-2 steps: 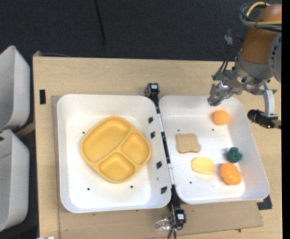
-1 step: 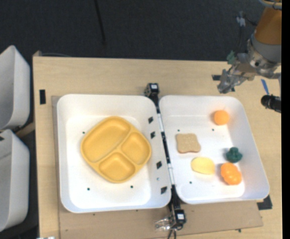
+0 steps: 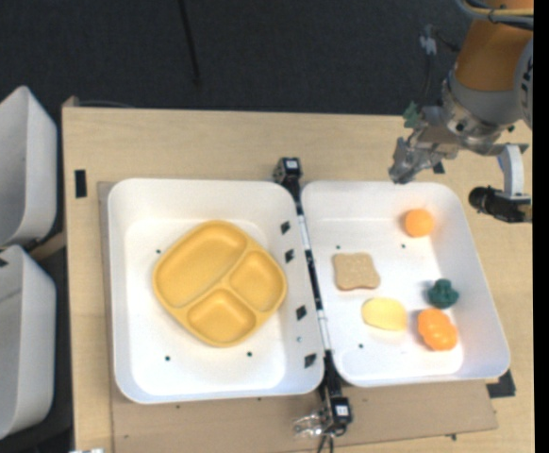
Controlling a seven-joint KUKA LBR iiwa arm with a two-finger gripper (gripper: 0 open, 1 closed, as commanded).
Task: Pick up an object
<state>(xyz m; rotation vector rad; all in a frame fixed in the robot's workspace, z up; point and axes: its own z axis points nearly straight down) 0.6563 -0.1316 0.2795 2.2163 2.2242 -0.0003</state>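
the gripper [image 3: 405, 170] hangs over the far rim of the right bin [image 3: 477, 347], near that bin's far edge and a little left of its far right corner; whether it is spread or pressed together cannot be told from this angle, and nothing shows between its tips. just beneath and to the right of it, an orange ball [image 3: 419, 222] lies near the bin's far right corner. a slice of toast [image 3: 356, 272] sits toward the bin's left edge, about midway down. nearer the front edge lie a pale yellow piece [image 3: 385, 314], then an orange pepper-like piece [image 3: 437, 329] to its right, with a dark green piece [image 3: 442, 293] just behind that. the left bin [image 3: 133, 366] carries a yellow divided plate [image 3: 220, 281] near its middle.
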